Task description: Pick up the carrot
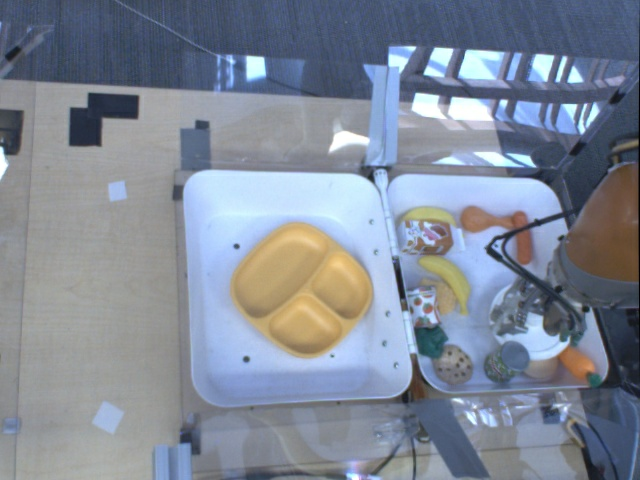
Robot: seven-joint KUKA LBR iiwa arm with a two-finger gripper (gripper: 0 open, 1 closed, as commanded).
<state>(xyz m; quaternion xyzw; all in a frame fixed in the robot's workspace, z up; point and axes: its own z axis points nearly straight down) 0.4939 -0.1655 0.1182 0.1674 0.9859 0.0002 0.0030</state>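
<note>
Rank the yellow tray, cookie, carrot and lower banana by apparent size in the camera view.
1. Yellow tray, by far.
2. Lower banana.
3 and 4. Cookie and carrot look alike; the carrot is partly hidden, so I won't rank them.

Smooth, glossy white plastic for both bins (pixel 200 268). Matt yellow plastic on the divided plate (pixel 302 287). Pale wood grain, matt, across the bench (pixel 90 298). Bare shiny metal on the gripper (pixel 520 313). At five o'clock in the right bin, a smooth, slightly glossy orange carrot (pixel 577 363). Clear, reflective sheeting along the bins' twelve o'clock edge (pixel 290 118).
</note>
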